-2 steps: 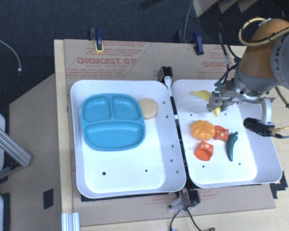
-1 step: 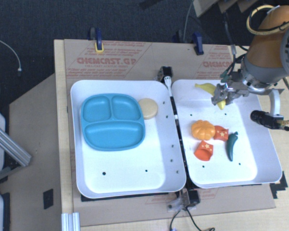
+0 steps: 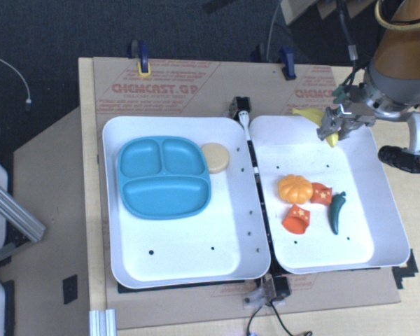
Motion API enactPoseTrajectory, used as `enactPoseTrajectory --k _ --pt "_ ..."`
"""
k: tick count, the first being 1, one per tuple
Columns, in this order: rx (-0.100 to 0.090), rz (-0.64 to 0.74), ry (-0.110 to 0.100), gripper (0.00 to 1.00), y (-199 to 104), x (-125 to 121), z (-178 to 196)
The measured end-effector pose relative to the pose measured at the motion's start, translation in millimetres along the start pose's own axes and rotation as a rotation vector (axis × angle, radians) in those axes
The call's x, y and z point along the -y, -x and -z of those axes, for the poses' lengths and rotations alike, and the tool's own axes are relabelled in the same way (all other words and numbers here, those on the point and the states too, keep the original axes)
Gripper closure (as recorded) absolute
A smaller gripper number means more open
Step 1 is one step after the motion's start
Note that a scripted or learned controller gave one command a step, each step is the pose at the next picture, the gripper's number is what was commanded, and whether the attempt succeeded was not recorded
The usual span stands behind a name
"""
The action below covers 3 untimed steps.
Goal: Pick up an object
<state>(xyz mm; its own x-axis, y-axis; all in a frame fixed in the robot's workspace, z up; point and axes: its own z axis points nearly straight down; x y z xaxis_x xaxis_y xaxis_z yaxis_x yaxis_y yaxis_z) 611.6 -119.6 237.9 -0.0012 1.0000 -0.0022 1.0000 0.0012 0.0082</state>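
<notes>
bins: glossy white plastic | divided plate: matt blue plastic | bench board: printed brown paper

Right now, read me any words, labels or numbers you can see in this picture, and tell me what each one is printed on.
"CHEMCAST GP" in red, on the brown board under the bins, behind the left bin.
A second red print of the same kind on the board behind the right bin, cut off by the arm; not fully readable.
Smaller red lines around both prints: too small to read.
</notes>
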Motion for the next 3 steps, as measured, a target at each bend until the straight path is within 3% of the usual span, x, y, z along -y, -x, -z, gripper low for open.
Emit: enactPoseTrajectory --k 1,3 --pt "-0.005 0.003 -0.01 1.0 -46.8 25.4 7.8" --pt "-0.005 0.003 -0.012 1.0 -148.8 62.8 -13.9"
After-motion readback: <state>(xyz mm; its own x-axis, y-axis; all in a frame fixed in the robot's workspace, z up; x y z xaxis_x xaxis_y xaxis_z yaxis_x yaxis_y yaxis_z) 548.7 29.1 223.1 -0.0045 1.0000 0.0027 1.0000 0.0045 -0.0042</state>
